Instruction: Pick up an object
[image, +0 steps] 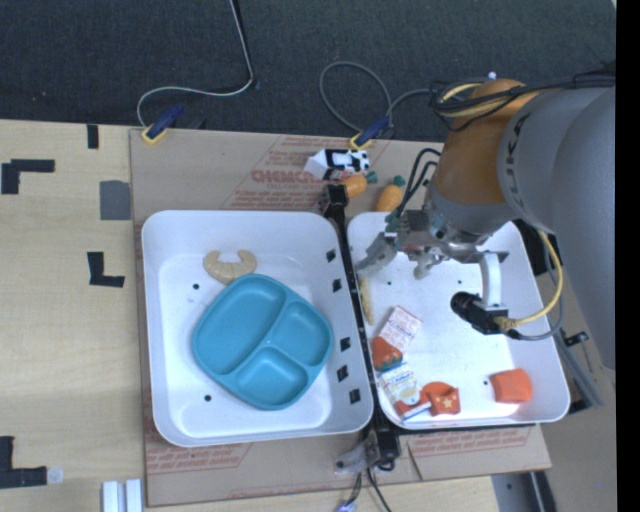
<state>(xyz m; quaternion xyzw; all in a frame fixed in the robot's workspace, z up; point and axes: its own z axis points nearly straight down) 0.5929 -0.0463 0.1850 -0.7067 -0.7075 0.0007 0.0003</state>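
Cardboard (250, 180) printed with red lettering covers the bench under two shallow white bins set side by side, and beyond it a dark carpeted floor runs along the top of the view, crossed by loose cables. Pale wooden tabletop with black tape marks lies to the left. The left bin (165, 250) holds a blue divided plate (263, 340) and, just above it, a tan crescent-shaped piece (230, 264). The right bin (535, 405) holds several small things: a pale packet (398, 326) near the middle, a red-orange piece (386, 351) just below it, another small packet (400, 383), a red object (442, 398) beside that, and an orange block (511, 385) toward the right wall. The grey arm with its orange band reaches in from the right, and the gripper (405, 255) hangs over the upper part of the right bin with its fingers spread apart, nothing between them. The small objects lie below it, apart from the fingertips.
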